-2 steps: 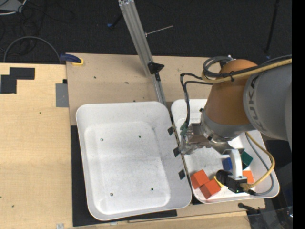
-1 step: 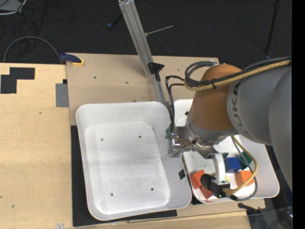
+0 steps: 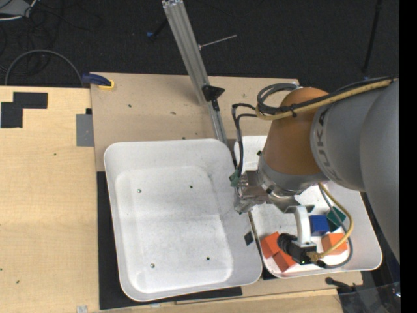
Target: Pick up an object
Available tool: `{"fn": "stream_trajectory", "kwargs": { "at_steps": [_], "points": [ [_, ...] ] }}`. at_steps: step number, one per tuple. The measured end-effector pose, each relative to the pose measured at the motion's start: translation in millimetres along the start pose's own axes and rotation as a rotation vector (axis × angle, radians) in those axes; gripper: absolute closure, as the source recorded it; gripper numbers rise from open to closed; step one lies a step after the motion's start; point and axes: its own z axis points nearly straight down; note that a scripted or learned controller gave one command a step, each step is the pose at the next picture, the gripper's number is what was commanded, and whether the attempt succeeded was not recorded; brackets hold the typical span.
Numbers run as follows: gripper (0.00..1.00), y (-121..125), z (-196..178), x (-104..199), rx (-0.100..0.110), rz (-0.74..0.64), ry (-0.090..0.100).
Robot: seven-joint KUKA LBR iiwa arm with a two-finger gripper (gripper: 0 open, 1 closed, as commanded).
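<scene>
My gripper (image 3: 244, 198) hangs low over the left rim of the right bin (image 3: 365, 256), by the divide between the two bins. The big grey and orange arm covers most of that bin. Past the arm I see an orange block (image 3: 272, 250) at the bin's front, a blue block (image 3: 319, 223), a green piece (image 3: 337, 217) and another orange piece (image 3: 333, 240) to the right. A small black piece (image 3: 249, 238) lies by the bin's left rim, just below the gripper. I see nothing held in the gripper.
The left bin (image 3: 130, 158) sits beside the right one, and their rims meet under the gripper. A slanted aluminium post (image 3: 193, 57) rises behind the bins. The wooden bench (image 3: 45, 175) stretches to the left.
</scene>
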Motion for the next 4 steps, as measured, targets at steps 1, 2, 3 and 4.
{"fn": "stream_trajectory", "kwargs": {
  "at_steps": [1,2,3,4],
  "points": [
    [0.00,-0.3,-1.0,0.5,-0.001,0.000,0.001],
    [0.00,16.5,-1.3,0.5,-0.003,-0.005,0.001],
    [1.00,15.5,-10.7,0.2,0.001,-0.010,0.001],
    [0.00,15.4,-10.2,0.4,0.002,-0.012,0.000]
  ]
}}
